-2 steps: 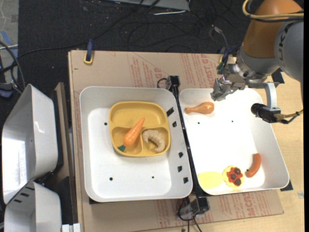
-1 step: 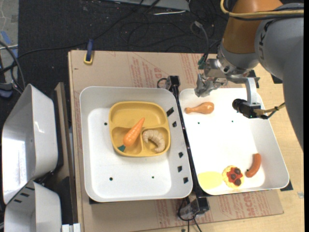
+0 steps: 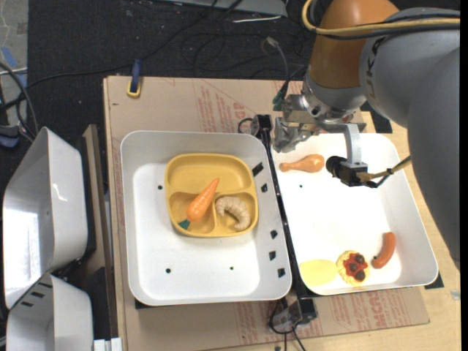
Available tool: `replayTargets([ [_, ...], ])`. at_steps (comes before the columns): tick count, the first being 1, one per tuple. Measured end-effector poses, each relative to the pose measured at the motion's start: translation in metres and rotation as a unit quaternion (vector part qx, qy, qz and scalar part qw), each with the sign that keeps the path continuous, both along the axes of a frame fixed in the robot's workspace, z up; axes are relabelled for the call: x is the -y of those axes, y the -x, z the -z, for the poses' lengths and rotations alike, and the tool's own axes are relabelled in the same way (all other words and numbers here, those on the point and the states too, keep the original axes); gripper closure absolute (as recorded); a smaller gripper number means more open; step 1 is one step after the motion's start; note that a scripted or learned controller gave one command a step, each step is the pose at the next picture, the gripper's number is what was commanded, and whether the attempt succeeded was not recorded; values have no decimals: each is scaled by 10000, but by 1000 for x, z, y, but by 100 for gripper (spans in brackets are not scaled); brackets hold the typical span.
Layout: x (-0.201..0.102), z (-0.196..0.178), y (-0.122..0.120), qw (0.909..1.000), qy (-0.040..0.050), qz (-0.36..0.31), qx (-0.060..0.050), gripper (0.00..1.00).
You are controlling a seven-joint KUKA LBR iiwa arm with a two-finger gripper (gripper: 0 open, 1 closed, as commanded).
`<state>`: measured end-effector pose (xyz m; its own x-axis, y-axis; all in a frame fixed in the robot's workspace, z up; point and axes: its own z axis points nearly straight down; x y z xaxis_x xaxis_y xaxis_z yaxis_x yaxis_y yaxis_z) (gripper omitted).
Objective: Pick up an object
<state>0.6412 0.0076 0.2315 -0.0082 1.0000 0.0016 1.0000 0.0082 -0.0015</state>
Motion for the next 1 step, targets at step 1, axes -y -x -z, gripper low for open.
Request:
replayTargets([
  [1,-59,-1,9,10000,-2,-5,0,100],
])
